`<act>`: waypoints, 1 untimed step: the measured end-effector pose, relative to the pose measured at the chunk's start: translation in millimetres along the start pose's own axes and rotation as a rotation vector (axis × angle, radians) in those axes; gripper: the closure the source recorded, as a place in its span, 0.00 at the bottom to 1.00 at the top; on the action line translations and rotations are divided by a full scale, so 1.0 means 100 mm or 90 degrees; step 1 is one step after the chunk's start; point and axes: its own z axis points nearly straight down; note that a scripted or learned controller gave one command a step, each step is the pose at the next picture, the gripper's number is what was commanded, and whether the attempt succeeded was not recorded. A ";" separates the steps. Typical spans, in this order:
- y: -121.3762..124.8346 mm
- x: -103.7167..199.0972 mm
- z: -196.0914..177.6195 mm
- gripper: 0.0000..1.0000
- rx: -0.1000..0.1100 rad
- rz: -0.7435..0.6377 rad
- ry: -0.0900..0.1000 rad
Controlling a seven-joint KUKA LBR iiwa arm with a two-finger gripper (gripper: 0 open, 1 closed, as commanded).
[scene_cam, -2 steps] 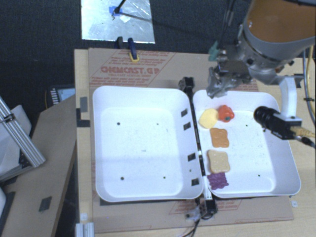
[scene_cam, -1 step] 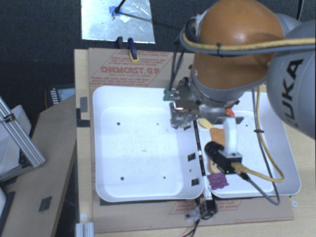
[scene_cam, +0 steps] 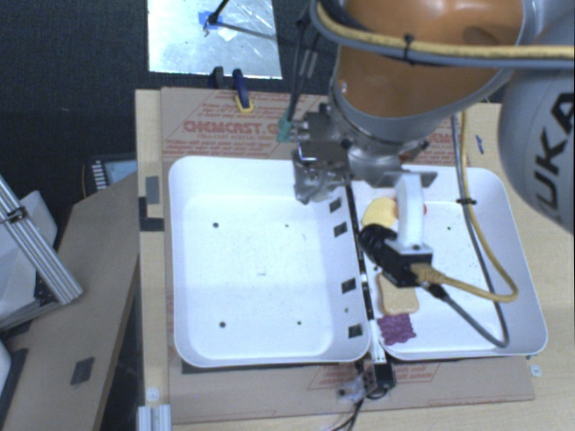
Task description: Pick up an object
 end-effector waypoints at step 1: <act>0.00 -0.69 -0.80 1.00 -0.002 0.009 -0.002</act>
